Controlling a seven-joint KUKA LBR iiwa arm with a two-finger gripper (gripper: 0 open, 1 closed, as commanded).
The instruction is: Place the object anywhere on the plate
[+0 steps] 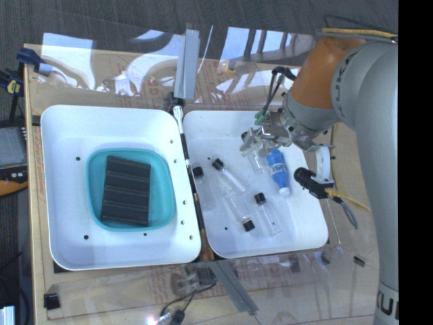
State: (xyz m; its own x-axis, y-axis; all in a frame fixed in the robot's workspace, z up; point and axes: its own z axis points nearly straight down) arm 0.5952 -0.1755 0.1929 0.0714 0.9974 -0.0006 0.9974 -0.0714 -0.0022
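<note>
Fingers: state unreadable, cannot tell if parted or closed. Gripper (256,141) low in right bin (203,134), upper area, beside blue-labelled tube (276,166) among clear vials (229,178); likely there to pick one. Teal plate (95,164) in left bin (61,127), dark ridged block (126,190) on it. Nothing transferred yet.
</note>
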